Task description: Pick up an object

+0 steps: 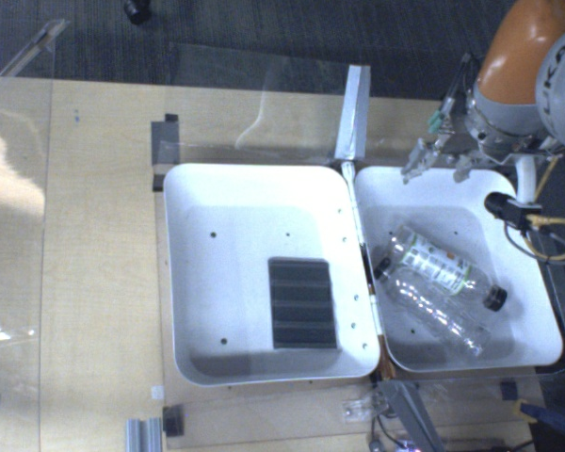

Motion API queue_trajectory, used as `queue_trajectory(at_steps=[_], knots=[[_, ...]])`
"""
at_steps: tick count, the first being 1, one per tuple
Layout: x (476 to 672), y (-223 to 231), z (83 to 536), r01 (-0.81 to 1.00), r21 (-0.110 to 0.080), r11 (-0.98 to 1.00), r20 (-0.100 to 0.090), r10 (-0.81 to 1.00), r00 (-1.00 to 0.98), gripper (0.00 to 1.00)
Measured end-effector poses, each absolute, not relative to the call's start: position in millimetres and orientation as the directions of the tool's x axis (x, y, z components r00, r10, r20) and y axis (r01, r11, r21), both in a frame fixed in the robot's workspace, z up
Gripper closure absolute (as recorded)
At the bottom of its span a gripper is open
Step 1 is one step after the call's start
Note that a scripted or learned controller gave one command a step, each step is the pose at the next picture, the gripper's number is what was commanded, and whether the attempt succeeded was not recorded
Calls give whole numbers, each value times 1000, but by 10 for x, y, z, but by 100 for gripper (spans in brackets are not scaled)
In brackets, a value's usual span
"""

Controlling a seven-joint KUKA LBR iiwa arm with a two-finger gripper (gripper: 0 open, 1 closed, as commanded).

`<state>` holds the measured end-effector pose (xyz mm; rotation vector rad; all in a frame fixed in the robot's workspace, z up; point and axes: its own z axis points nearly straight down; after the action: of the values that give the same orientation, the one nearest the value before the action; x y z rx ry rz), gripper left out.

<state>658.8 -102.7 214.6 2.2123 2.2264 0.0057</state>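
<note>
Two clear plastic bottles lie in the right bin (527,347). One bottle (435,264) carries a pale label and has a black cap toward the right. The other bottle (440,315) lies just in front of it, touching it. A black ridged rectangular block (301,301) lies flat in the left bin (198,252). My gripper (440,165) hangs over the back rim of the right bin, above and behind the bottles. It is open, with nothing between its fingers.
A metal divider post (354,111) stands at the back between the two bins. Cables (537,229) hang from the arm over the right bin's right edge. Light wooden bench surface stretches to the left of the bins.
</note>
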Motion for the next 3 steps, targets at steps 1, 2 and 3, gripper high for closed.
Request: queue_trajectory(at_steps=[1, 2, 3], knots=[[6376, -1425, 872, 996, 9, 90, -1, 996, -90, 0], [6023, -1402, 889, 875, 10, 484, -5, 875, -483, 0], [5859, -1046, 898, 823, 12, 568, -8, 823, -568, 0]])
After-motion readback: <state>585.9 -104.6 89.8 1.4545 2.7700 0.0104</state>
